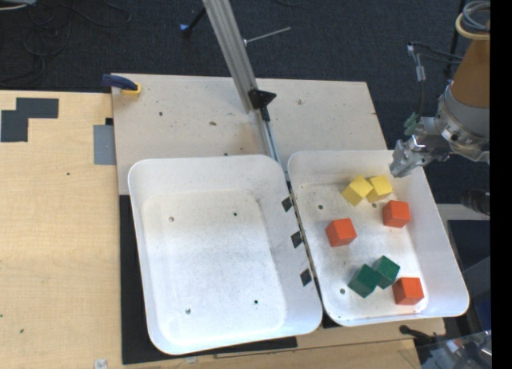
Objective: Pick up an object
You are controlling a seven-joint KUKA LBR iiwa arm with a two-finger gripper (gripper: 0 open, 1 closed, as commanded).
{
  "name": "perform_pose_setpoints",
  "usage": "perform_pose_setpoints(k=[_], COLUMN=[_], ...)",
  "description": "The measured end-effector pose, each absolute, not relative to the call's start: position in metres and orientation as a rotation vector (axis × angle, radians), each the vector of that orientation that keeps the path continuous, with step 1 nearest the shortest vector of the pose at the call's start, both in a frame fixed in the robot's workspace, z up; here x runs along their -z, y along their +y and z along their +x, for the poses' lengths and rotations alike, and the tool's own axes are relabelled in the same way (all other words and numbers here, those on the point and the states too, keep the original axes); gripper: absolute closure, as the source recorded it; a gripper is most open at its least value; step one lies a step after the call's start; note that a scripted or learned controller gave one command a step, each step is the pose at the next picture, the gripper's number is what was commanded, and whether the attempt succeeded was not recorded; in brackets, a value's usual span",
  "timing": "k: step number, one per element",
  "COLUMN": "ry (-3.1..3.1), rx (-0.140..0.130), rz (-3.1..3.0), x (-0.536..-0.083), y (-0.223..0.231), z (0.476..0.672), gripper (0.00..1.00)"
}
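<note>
Gripper (402, 158): above right bin's (448, 299) far right corner, beside yellow blocks (367, 189); finger state apparently indiscernible.

Arm (472, 79) cut by right edge

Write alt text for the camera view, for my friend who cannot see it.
A robot arm's gripper hovers at the upper right edge of the right-hand white bin, which holds two yellow blocks, three orange blocks and two green blocks. The left-hand white bin sits beside it on a wooden bench.
</note>
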State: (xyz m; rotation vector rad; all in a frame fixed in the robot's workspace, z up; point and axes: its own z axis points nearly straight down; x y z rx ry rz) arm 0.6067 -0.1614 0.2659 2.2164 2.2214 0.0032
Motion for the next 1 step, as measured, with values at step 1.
perform_pose_setpoints(k=[1], ry=[2.229], rx=[0.001], rz=[2.219], x=[-0.2692], y=[-0.1098], z=[0.6025], gripper=[1.0])
